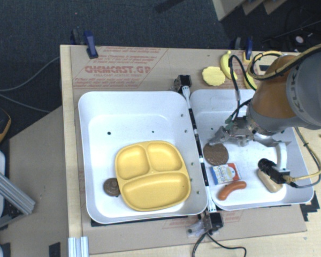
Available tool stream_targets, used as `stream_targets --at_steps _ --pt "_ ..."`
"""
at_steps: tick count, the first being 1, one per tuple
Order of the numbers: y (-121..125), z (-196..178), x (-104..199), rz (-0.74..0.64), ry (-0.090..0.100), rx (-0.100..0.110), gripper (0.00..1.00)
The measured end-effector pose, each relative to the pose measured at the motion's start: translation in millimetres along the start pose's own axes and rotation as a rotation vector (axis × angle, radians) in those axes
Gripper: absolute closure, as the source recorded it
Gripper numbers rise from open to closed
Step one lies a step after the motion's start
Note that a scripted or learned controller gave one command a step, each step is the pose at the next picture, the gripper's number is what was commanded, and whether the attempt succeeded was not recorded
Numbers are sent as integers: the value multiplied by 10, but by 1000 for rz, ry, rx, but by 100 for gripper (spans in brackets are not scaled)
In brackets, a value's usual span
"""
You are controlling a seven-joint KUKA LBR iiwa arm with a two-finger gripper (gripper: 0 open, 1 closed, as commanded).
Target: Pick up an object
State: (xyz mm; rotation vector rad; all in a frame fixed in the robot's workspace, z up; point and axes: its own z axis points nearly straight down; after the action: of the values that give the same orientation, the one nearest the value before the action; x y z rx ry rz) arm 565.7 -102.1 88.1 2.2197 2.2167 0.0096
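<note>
The robot arm (289, 92) reaches in from the right, over the right bin (214, 101). Its gripper (228, 134) hangs just above a round brown cookie (215, 154) near the bin's left wall. I cannot tell how the gripper is set, and nothing shows in its grasp. Just below the cookie lies a small red and white packet (224, 173), and below that a little sausage (231, 189). The left bin (96, 111) holds a yellow tray with three parts (151, 174). A small brown thing (112, 187) sits at the tray's left edge.
</note>
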Motion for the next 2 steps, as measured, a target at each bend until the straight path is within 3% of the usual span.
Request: stream_targets --at_steps 2 --pt "-542 -3 77 1 -2 -2 0"
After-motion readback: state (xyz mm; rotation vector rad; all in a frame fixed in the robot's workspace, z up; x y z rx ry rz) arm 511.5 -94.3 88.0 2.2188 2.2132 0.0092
